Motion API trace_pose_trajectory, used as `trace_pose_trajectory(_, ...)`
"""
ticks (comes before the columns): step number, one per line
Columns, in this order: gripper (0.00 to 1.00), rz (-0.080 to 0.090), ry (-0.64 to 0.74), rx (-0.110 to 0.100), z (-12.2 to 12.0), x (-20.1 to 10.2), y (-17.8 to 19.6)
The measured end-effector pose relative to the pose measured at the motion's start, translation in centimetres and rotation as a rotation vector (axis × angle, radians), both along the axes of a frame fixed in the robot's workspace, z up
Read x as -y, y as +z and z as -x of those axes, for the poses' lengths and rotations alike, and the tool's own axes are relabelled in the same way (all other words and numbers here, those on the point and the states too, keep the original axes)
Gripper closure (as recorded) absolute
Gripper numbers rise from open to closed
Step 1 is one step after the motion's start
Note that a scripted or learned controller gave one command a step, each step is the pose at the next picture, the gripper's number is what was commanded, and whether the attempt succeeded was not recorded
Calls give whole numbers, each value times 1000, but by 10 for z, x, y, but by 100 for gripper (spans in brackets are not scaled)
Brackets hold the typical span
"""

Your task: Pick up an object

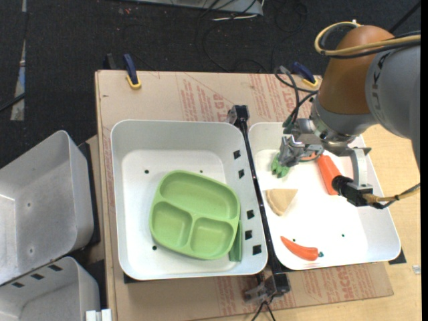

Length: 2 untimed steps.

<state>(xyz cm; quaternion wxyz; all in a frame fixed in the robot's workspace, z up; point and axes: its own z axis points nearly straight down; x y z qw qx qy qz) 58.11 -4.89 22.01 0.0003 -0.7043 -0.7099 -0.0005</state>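
My gripper (289,156) hangs low over the far left part of the right bin (374,243), under the grey arm with its orange band. A small green object (279,167) lies right at the gripper's tip, partly covered by it. An orange carrot (327,172) lies just right of the gripper. A beige wedge (282,200) rests a little nearer the front. At the bin's front lies a red chili pepper (300,248) with a green stem.
The left bin (134,139) holds a green divided plate (195,214). A black divider with clips (251,179) runs between the bins. A black part on a cable (353,190) hangs over the right bin. Grey tubs (40,199) stand at the left.
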Motion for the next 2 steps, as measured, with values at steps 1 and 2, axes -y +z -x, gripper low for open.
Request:
trace_pose_trajectory(1,100,0,1,1,-17,-53,-7)
trace_pose_trajectory(2,100,-1,1,4,-34,-108,10)
